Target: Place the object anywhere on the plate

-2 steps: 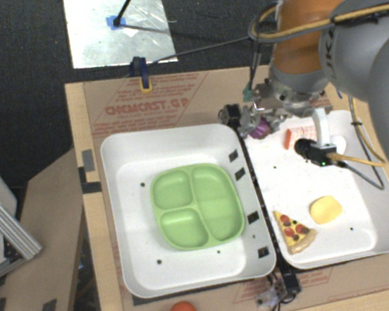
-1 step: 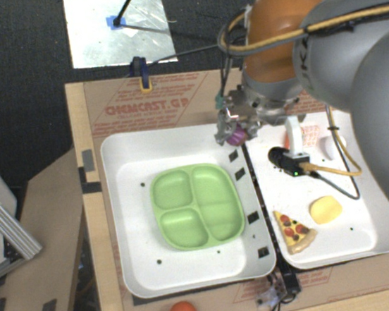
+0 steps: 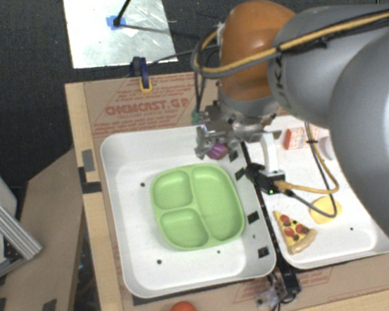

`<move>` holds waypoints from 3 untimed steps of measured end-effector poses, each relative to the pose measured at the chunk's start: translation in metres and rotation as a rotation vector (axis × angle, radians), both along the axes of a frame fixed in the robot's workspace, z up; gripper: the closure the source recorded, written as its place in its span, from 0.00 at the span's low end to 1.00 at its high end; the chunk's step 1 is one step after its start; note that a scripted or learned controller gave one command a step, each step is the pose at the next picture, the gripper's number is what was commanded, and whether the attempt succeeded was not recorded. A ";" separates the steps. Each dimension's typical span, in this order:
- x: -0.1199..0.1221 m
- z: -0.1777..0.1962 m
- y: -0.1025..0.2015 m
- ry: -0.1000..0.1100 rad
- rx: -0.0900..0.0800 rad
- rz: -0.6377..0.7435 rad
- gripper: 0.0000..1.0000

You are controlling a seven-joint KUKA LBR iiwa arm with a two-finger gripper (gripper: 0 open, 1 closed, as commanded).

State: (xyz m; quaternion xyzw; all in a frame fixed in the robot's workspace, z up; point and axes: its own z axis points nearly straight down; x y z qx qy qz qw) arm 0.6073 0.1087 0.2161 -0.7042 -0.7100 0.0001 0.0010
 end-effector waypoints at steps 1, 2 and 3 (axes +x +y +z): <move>-0.015 0.013 0.055 -0.003 0.001 0.002 1.00; -0.038 0.019 0.107 -0.002 0.001 0.000 1.00; -0.037 0.019 0.104 -0.002 0.000 -0.005 0.00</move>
